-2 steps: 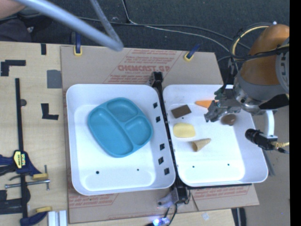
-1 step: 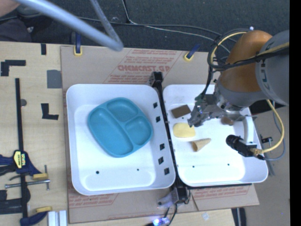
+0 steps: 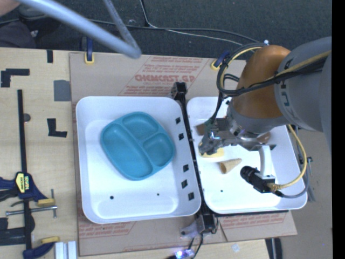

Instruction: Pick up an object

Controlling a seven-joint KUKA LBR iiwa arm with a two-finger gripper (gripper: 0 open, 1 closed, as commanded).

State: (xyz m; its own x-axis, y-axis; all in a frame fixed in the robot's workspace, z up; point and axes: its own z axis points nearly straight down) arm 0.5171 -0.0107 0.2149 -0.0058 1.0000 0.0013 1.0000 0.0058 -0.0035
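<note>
Red "CHEMCAST GP" print on the brown board (image 3: 161, 72).

- Two bins stood side by side on the bench (image 3: 32, 144).
- A tray (image 3: 137, 144) lay in the left bin (image 3: 91, 198).
- A cone (image 3: 230, 165) lay in the right bin (image 3: 242, 201), beneath the arm (image 3: 280, 90).

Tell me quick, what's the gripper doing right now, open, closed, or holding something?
Gripper: low in the right bin, over a yellow piece; open or closed cannot be told.
</note>
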